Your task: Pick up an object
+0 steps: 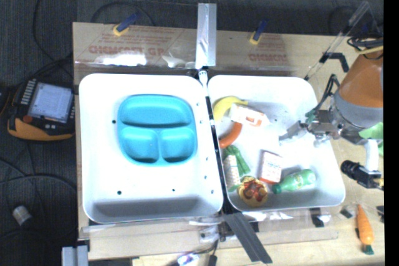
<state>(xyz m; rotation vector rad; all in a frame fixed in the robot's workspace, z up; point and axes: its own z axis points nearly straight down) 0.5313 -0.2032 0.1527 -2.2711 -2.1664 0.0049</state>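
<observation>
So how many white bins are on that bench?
2. The left bin holds a blue divided tray; the right bin holds a pile of small items, with the gripper over it.

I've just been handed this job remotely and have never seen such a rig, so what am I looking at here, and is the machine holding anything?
This is one picture from a camera fixed above a bench, looking down at a slant. The grey and orange shape at the right is the robot arm, reaching in from that side. Its gripper sits over the right edge of the right bin, and nothing shows between its fingers. That bin holds small things: a banana, a white box, an orange carrot, a small carton, a green bottle and a few more toy foods. The left bin holds a blue divided tray. Another carrot lies on the bench outside the bins.
</observation>
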